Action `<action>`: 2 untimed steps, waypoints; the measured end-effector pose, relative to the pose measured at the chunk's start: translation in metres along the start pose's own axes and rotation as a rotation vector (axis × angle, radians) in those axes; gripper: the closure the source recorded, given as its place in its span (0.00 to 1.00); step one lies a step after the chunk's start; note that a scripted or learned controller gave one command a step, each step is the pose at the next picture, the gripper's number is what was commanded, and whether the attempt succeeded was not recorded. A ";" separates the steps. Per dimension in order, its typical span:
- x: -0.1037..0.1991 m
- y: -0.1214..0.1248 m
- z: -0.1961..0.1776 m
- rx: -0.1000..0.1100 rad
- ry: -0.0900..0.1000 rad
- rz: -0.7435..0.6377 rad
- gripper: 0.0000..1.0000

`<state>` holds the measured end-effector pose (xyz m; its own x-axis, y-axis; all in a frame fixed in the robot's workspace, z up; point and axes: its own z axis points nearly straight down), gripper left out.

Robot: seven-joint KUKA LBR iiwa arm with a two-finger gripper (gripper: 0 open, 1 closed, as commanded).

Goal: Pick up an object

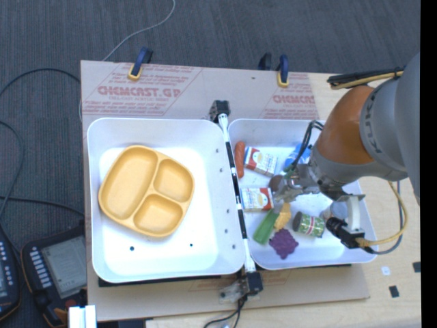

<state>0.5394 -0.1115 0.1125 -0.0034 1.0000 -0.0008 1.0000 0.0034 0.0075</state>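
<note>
Pincer [285, 185]: low in the right bin [355, 251], over the small cartons; opening and grip cannot be determined.
Objects: cartons [258, 199], green piece [266, 227], purple piece [283, 242], jar [311, 225] in right bin.
Left bin [205, 251]: yellow divided tray [146, 190].

arm [369, 132] covers the right bin's [300, 260] far corner; carton labels unreadable
</note>
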 end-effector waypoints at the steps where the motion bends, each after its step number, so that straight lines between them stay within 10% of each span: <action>1: 0.001 0.001 -0.008 0.002 0.001 -0.002 1.00; 2: 0.001 0.001 -0.008 0.002 0.001 -0.002 0.00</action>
<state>0.5401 -0.1108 0.1202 -0.0052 1.0000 0.0002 1.0000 0.0052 0.0054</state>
